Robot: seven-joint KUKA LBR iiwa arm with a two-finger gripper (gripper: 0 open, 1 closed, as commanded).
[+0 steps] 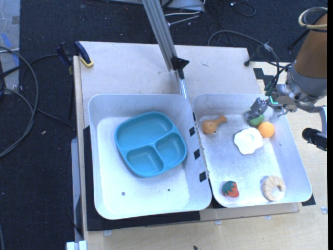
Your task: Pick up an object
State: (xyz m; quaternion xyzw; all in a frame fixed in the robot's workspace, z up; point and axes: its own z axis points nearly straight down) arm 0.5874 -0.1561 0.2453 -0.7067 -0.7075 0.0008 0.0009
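The green object (255,121) lay directly beneath the tool (258,110), touching the orange ball (266,129) just below and right of it. The white fried-egg toy (248,140) sat just beyond, lower left of the tool. Whether the tool was spread or pressed together could not be told (the wrist obscured it). For a clean pick, the descent should centre on the green object, clear of the ball. The right bin (291,155) held all three.

The grey arm (307,82) reaches in from the right, its orange band high at the frame's edge. Its pincer (258,110) hangs low, tilted leftward and downward.
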